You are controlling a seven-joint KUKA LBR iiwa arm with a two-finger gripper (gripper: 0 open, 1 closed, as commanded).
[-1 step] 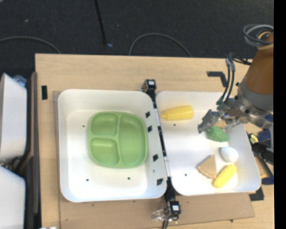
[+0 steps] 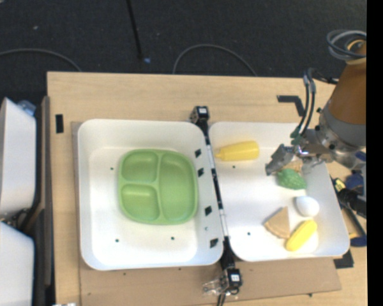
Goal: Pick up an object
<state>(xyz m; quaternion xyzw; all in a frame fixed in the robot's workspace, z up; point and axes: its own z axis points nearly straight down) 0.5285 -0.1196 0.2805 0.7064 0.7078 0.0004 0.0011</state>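
My gripper (image 2: pixel 285 162) hangs over the right bin (image 2: pixel 255 196), near its right side, with its grey fingers spread. Just below it lies a green leafy toy (image 2: pixel 292 180), with a tan piece partly hidden behind the fingers. A yellow corn-like piece (image 2: pixel 238 151) lies at the bin's upper left. A white egg (image 2: pixel 306 206), a tan wedge (image 2: pixel 279 223) and a yellow lemon-like piece (image 2: pixel 302 235) sit at the lower right. Nothing shows between the fingers.
The left bin (image 2: pixel 96 234) holds a green divided plate (image 2: pixel 158 185). A black clip-studded divider (image 2: pixel 210 183) joins the two bins. Cables and black brackets (image 2: pixel 293 101) lie on the wooden bench at the right.
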